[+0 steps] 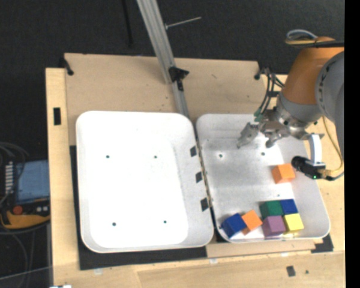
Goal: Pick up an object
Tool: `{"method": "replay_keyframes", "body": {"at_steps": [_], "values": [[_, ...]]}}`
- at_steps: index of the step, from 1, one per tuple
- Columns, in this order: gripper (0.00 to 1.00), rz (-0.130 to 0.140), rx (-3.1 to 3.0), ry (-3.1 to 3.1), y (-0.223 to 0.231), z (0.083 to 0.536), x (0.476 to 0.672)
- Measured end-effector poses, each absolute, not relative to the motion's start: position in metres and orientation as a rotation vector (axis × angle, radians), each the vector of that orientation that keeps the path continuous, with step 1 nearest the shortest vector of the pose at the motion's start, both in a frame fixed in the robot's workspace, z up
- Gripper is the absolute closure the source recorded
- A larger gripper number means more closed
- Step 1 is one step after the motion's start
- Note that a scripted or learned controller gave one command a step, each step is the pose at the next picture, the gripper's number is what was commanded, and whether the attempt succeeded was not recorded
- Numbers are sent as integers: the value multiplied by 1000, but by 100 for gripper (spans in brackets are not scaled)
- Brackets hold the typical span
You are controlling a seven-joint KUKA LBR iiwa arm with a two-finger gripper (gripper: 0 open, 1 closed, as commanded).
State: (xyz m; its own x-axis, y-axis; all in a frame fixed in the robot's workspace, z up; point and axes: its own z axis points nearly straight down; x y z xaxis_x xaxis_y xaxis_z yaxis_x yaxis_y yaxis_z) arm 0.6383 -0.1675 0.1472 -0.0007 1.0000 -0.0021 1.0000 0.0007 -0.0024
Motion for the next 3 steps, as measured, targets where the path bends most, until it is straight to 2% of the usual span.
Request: {"method": "replay_keyframes", "body": {"at_steps": [1, 2, 3], "values": [[100, -4, -2227, -2224, -169, 162, 640], [100, -7, -2224, -2230, -168, 227, 641], [100, -4, -2220, -2230, -170, 265, 642]]}}
